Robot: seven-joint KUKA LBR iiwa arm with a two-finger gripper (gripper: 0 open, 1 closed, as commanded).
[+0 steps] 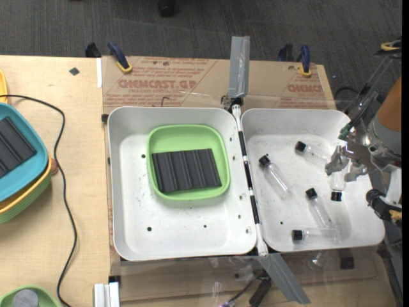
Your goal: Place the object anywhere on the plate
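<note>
Green plate (220, 147) w/ a dark ridged insert sits in the left bin (128, 190). Right of plate, in the right bin (281, 219): clear vials w/ black caps, nearest one (273, 173) lying flat. Gripper (339, 166) at far right bin edge, over another vial (335, 187); can't tell if it's open or holding anything.

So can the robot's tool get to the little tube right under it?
Probably yes. The tool hangs over the right bin, just above a clear tube with a black cap, and nothing lies between them.
</note>
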